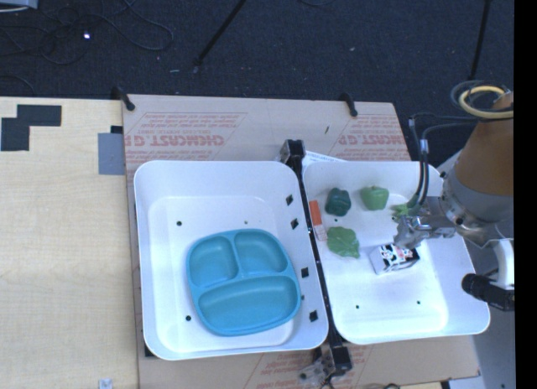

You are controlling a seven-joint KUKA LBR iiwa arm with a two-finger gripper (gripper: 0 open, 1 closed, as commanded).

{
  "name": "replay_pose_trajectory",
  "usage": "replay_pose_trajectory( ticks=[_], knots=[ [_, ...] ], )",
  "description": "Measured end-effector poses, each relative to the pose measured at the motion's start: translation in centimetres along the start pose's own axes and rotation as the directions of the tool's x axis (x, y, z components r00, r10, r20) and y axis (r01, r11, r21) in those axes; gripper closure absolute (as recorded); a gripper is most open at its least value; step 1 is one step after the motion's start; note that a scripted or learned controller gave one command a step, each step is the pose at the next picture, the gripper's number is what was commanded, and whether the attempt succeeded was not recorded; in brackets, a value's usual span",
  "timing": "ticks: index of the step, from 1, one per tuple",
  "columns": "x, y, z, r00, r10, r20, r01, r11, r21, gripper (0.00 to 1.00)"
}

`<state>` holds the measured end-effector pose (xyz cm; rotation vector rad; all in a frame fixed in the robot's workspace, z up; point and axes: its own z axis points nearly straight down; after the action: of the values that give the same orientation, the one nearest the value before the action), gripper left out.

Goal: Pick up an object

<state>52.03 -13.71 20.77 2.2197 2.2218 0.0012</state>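
Observation:
Several small objects lie in the right bin (419,316): a dark teal lump (338,202), a light green pepper-like piece (374,198), a green leafy piece (343,241) and a small black-and-white carton (394,257). My gripper (409,230) hangs over the right part of that bin, just above and right of the carton. A bit of green shows at the gripper's upper edge (402,209); whether it is held I cannot tell.
The left bin (159,211) holds a blue divided plate (242,282). A black divider clamp (294,154) sits between the bins. An orange tag (315,214) lies at the right bin's left wall. The arm's body (487,169) fills the right side.

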Motion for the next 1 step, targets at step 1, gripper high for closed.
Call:
replay_pose_trajectory(
  ticks=[1],
  knots=[
    [6.23,-0.57,0.10,1.000,-0.004,-0.003,0.004,1.000,0.006,1.00]
  ],
)
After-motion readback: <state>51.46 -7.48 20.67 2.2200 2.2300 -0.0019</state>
